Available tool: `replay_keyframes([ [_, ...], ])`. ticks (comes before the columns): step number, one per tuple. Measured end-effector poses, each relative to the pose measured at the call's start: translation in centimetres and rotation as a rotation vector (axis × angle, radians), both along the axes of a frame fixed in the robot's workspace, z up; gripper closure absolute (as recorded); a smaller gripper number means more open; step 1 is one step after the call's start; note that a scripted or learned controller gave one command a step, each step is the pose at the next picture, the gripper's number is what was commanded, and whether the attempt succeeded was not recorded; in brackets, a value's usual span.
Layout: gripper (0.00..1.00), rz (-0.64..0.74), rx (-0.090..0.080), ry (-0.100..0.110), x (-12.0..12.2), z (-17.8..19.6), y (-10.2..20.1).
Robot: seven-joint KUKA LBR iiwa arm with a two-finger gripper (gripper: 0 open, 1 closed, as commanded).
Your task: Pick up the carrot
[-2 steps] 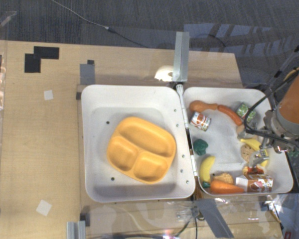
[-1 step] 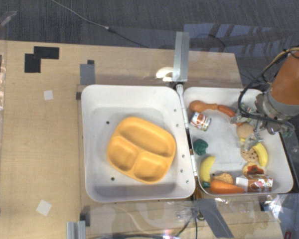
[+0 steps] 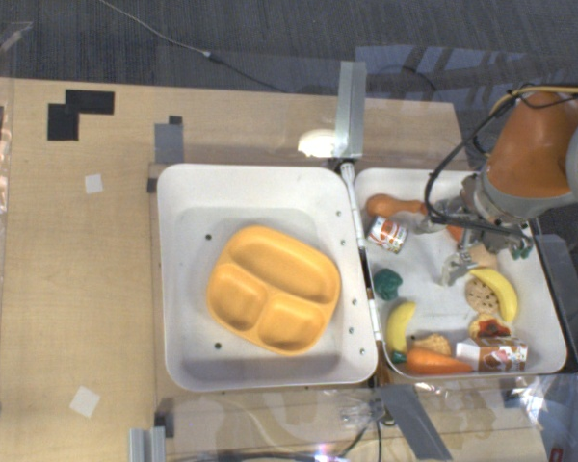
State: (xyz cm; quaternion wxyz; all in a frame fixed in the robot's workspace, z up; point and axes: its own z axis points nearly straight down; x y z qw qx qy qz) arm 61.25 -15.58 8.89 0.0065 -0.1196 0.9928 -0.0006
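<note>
The arm [image 3: 535,157] is big and grey with an orange band. It reaches in over the right bin [image 3: 549,354]. The left bin [image 3: 173,258] has a yellow tray [image 3: 273,289] in it. The gripper [image 3: 467,258] hangs near the top of the right bin, above a cookie [image 3: 481,295] and a banana [image 3: 501,292]. Whether it is spread or pressed together cannot be told. The carrot [image 3: 438,362] lies flat at the bottom edge of the right bin, touching a small bottle [image 3: 496,356]. It looks light, hard and smooth, maybe slippery. The best spot to pinch is likely its fat middle, across the short way.
</note>
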Motion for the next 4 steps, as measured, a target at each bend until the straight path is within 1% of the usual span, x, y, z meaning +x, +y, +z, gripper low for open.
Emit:
replay_keyframes([
  [1, 0.00, 0.022, -0.001, -0.001, 2.7, 0.0, 1.9],
  [2, 1.00, 0.024, -0.002, -0.014, 3.1, 1.5, 1.9],
  [3, 1.00, -0.165, -0.013, -0.008, 5.7, 0.7, 5.2],
  [4, 1.00, -0.229, -0.015, -0.002, 5.8, 1.1, 5.5],
])
